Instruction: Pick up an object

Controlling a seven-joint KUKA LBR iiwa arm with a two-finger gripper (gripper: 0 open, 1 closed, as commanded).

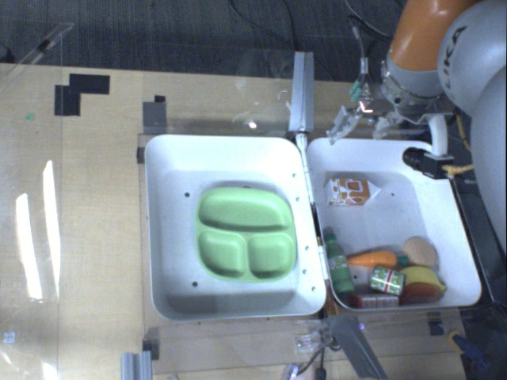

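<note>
Several toys crowd lower right of frame at near edge of right bin (469,248): carrot (372,259), long axis left-right, can (386,280), bottle (337,261). Packet (349,191) mid-bin. Gripper (368,115) at upper right, above far rim, nothing pinched; finger state unclear. Carrot lies frame-down from it.

The arm (444,38) reaches in from the right, its gripper (360,125) hanging low with fingers spread apart.
</note>
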